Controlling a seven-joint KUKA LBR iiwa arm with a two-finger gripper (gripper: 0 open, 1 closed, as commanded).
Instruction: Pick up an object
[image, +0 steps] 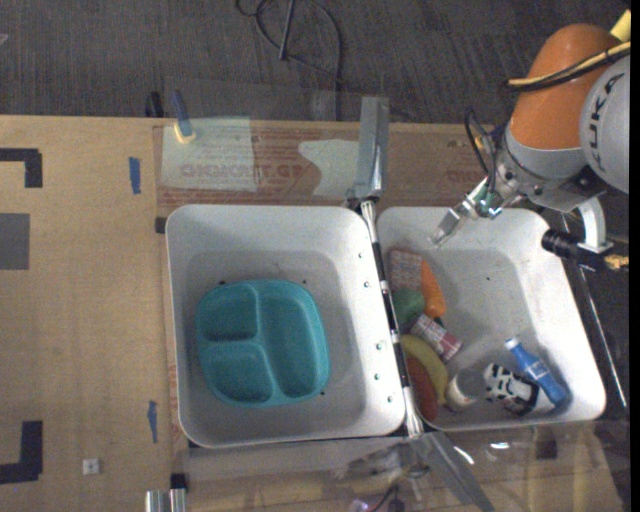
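The right white bin (500, 285) holds a jumble of objects along its left and front sides. An orange carrot (432, 288) lies beside a pinkish packet (405, 266) and a green item (407, 305). Below them are a yellow banana (425, 362), a small pink-and-white packet (437, 335), a small round jar (460, 388), a black-and-white toy (508, 385) and a blue bottle (535, 372). My gripper (447, 228) hangs over the bin's back left area, above and to the right of the pinkish packet, with nothing seen in it.
The left white bin (270, 235) holds a teal divided plate (262, 341). A metal divider (368, 160) runs behind where the two bins meet. The arm's grey and orange body (570, 90) fills the upper right. A black cable end (575, 248) reaches over the right bin's rim.
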